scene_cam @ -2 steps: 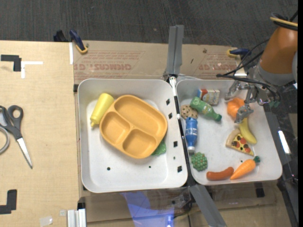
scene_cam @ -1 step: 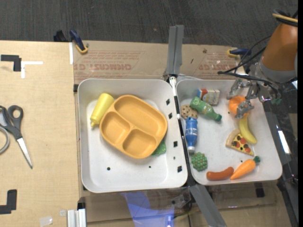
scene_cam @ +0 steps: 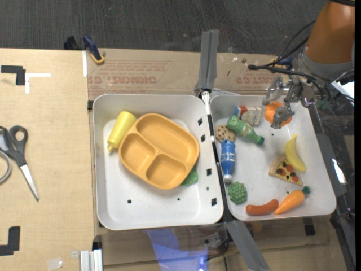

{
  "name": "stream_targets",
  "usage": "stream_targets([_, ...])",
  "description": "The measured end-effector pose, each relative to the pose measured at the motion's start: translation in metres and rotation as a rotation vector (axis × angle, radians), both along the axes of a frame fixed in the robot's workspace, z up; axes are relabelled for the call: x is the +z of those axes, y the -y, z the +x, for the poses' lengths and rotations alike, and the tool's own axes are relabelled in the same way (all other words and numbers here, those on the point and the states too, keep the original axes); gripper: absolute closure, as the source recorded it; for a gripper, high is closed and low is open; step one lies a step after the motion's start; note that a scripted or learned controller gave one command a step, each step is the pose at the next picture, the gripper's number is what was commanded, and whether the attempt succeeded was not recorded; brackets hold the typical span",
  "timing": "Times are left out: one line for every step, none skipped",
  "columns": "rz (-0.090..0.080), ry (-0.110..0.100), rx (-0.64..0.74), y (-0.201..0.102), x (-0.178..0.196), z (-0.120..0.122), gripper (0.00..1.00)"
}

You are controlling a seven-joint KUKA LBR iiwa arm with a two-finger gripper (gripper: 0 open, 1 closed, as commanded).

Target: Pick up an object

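Note:
My gripper [scene_cam: 284, 107] hangs over the far right corner of the right bin [scene_cam: 318, 151], right above a small orange fruit [scene_cam: 276, 114] that it partly covers. Whether the fruit is gripped is not visible. Also in this bin lie a green bottle [scene_cam: 246, 130], a blue bottle [scene_cam: 227, 158], a cookie [scene_cam: 224, 133], a small carton [scene_cam: 251, 115], a banana [scene_cam: 294, 153], a pizza slice [scene_cam: 286, 172], a carrot [scene_cam: 290, 201], a sausage [scene_cam: 261, 208] and a broccoli piece [scene_cam: 237, 192].
The left bin [scene_cam: 107, 202] holds a yellow divided plate [scene_cam: 159, 150], a yellow bottle [scene_cam: 120, 130] and a green item [scene_cam: 190, 178] tucked under the plate. Scissors [scene_cam: 20, 157] lie on the wooden bench at far left. Cardboard [scene_cam: 146, 75] lines the back.

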State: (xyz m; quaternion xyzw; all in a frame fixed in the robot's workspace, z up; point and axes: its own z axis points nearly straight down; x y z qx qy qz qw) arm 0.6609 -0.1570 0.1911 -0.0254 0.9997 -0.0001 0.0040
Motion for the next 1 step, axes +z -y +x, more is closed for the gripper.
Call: stream_targets([0.001,-0.004,-0.085,-0.0506,0.0194,-0.0313,1.00])
